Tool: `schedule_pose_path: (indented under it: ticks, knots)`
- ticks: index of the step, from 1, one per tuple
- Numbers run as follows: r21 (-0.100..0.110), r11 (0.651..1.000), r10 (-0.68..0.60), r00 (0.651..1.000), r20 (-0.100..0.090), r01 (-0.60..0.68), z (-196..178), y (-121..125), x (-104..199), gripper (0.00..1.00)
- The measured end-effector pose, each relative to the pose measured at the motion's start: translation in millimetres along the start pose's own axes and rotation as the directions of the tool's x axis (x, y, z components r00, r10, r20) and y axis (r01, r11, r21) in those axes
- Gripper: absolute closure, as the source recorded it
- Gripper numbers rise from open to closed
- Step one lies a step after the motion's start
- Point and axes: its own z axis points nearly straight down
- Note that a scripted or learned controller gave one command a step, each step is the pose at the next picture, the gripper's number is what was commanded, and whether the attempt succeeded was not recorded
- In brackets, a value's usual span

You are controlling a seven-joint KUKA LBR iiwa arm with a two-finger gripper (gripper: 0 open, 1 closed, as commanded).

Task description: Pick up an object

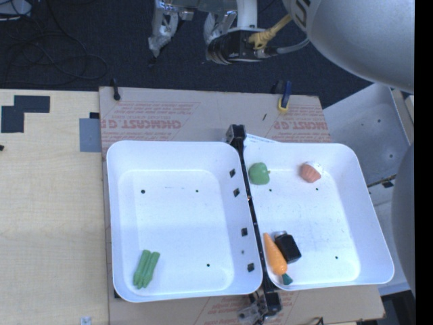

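The two-finger gripper (191, 29) is raised above the far edge of the bench, beyond both bins, with its fingers spread apart and nothing between them. The right white bin (369, 202) contains a round green object (259, 174), an orange-and-white rounded object (310, 172), an orange carrot-shaped object (274, 252) and a small black block (287, 246) touching it. The left white bin (122, 161) contains a green bean-shaped bundle (145, 269) near its front left corner.

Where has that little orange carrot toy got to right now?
The orange plastic carrot lies in the right-hand white bin, near its front left corner by the divider between the bins, with a small black block right beside it.
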Motion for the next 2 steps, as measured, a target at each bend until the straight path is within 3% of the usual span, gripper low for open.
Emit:
schedule_pose_path:
  ticks: [1,2]
  knots:
    - [0.0,1.0,0.009,1.0,0.001,-0.009,-1.4,-31.0,-75.7,0.0]
    - [0.0,1.0,0.019,1.0,0.004,-0.019,-0.4,-31.5,-215.3,0.0]
